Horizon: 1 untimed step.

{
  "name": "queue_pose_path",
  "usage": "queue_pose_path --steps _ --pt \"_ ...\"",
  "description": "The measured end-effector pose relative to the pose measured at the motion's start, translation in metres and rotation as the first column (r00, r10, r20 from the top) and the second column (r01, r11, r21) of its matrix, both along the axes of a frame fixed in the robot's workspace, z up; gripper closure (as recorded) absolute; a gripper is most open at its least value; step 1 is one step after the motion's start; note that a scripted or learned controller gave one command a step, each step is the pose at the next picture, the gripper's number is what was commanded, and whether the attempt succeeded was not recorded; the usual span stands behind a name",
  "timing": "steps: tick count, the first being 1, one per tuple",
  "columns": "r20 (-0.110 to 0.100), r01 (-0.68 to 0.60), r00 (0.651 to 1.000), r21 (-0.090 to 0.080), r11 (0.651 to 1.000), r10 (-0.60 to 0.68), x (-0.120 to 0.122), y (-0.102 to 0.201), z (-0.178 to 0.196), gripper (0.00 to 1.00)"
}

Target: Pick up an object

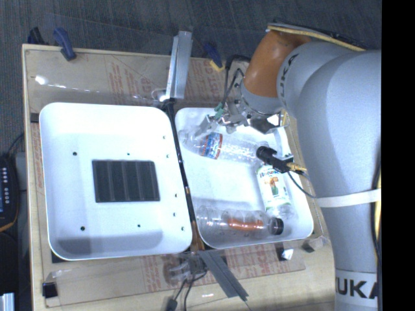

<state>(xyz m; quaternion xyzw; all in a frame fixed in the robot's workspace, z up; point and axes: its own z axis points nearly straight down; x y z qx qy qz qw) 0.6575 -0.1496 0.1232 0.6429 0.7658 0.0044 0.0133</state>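
Nearest you, along the front wall of the right bin point(301, 229), a clear bottle with an orange label point(237, 222) lies lengthwise, its dark cap toward the arm. Further back, a white-labelled bottle point(273, 190) lies against the right wall, pointing front to back. Beyond it, a clear bottle with a blue-and-red label point(217, 146) lies slantwise, long axis running from back left to front right. Your tool point(228, 116) hangs just behind that bottle's upper end; whether it is open or closed you cannot tell. That bottle looks the nearest pick, just frontward of the tool. On the table, the left bin point(65, 128) holds a dark ribbed block point(125, 180).
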Motion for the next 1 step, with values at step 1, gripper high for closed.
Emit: queue_pose_path --steps 1 --pt "0.018 -0.075 0.997 0.001 0.997 0.075 -0.01 -0.001 -0.0062 0.0"
